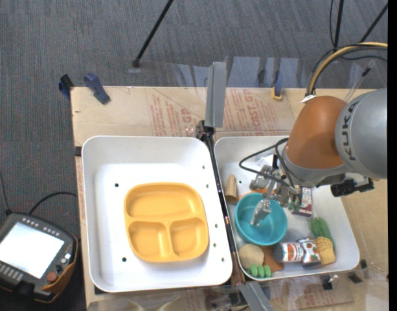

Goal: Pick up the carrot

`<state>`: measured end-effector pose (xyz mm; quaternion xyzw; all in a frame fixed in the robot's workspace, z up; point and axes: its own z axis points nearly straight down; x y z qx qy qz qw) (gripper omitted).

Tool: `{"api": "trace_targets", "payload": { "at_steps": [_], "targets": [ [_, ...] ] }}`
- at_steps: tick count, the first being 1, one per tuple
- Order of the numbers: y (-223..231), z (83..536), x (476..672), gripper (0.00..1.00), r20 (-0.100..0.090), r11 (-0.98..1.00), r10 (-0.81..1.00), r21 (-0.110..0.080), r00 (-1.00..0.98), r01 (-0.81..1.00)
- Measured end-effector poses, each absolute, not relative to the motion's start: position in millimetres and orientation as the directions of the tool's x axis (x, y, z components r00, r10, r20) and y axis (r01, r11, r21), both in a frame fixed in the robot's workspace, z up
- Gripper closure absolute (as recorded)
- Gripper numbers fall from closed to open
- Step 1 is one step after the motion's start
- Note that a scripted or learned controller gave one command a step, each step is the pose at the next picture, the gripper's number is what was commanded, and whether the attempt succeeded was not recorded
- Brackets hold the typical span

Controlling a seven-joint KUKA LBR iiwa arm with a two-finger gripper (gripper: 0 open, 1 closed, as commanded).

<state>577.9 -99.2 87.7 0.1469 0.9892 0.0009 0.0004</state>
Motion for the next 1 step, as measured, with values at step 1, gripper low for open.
{"api": "trace_targets", "payload": {
  "at_steps": [1],
  "targets": [
    [-146.9,146.1,594.1,0.00,-0.007,0.976,0.219,0.000,-0.976,0.219]
  ]
}}
